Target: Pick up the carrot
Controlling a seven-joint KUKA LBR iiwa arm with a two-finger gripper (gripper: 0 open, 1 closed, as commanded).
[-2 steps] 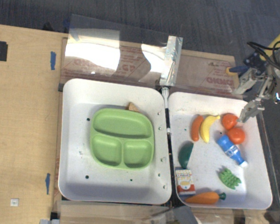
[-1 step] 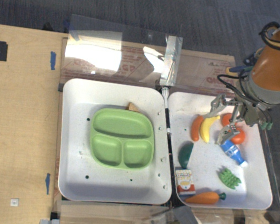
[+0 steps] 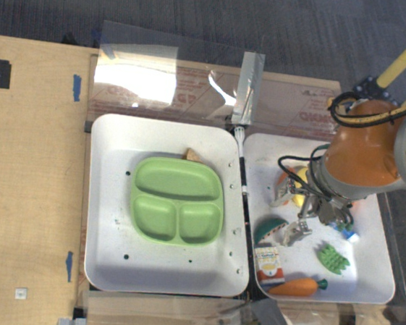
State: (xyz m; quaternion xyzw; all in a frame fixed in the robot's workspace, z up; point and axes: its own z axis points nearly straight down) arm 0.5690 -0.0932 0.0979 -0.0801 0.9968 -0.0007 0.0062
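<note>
gripper [image 3: 299,229] hangs low over the middle of the right bin [image 3: 383,277], beneath the orange band of the arm; whether it is apart or closed cannot be told, and nothing is seen held. the carrot [image 3: 297,286] lies below it in this view, near the bin's front wall, apart from the gripper, long axis roughly left to right, green end to the right. a green toy [image 3: 333,259] sits just above that end. judgement: the 1 arm must travel toward the front wall
</note>
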